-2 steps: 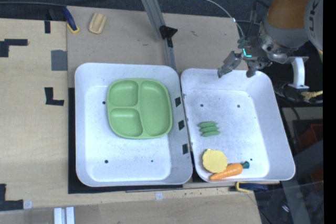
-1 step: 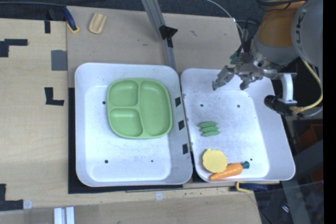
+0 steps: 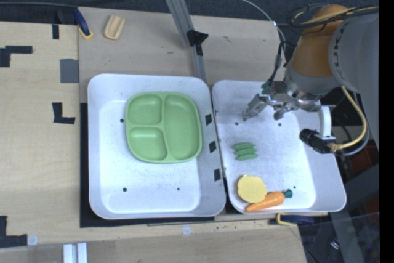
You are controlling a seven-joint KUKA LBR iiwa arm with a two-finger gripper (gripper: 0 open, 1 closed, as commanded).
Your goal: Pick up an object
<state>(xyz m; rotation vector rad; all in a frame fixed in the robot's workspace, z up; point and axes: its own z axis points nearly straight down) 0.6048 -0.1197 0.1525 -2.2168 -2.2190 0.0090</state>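
Over the right-hand bin (image 3: 320, 191), we saw the arm (image 3: 326, 49) reach in from the right, its gripper (image 3: 263, 106) hanging above the bin's far half with the fingers spread apart and nothing between them. Below it on the white floor lay a small green pea pod (image 3: 245, 151), well apart from the gripper. Nearer the bin's front edge we found a yellow round piece (image 3: 251, 188) touching an orange carrot (image 3: 266, 201), which lay along the front wall. On the left, the second bin (image 3: 101, 194) held a green divided plate (image 3: 164, 127) with three compartments, set toward its far side. Beyond the bins, on the desk (image 3: 37, 151), we noted a small tan object (image 3: 114, 27) near the far edge and a grey pole (image 3: 178, 3) rising at a slant between the two bins.
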